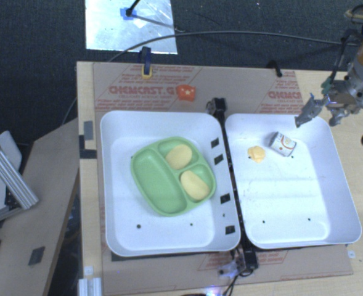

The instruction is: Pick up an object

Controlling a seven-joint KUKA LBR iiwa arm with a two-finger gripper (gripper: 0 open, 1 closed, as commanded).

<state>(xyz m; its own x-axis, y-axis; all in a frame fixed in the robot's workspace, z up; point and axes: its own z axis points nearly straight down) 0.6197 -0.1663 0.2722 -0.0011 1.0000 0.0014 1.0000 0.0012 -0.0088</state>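
Grey and metal, my claw (pixel 322 111) hangs over the far right corner of the right bin (pixel 329 227), its two fingers spread apart with nothing between them. One finger (pixel 307 113) points down and to the left toward the bin's back rim; the other sits closer to my wrist. My arm comes in from the right edge, above the bin's corner.

Nearest to me, inside the right bin and just below my claw, lies a small white can (pixel 282 143) with a red mark on its side, tipped over on the bin floor. It is apart from my fingers, not touching them. Just beside it to the left is a small yellow lump (pixel 256 153), close to the can but separate from it.

Farther out, across the black divider between the bins, the left bin (pixel 126 227) holds a green tray (pixel 153 187) with compartments, set at a slant. Two pale yellow pieces rest in its two smaller compartments on the right side: the upper piece (pixel 179 156) and the lower piece (pixel 195 185). The long compartment on the left of the tray shows bare green.

Both bins sit on a brown board (pixel 163 88) printed with red lettering.
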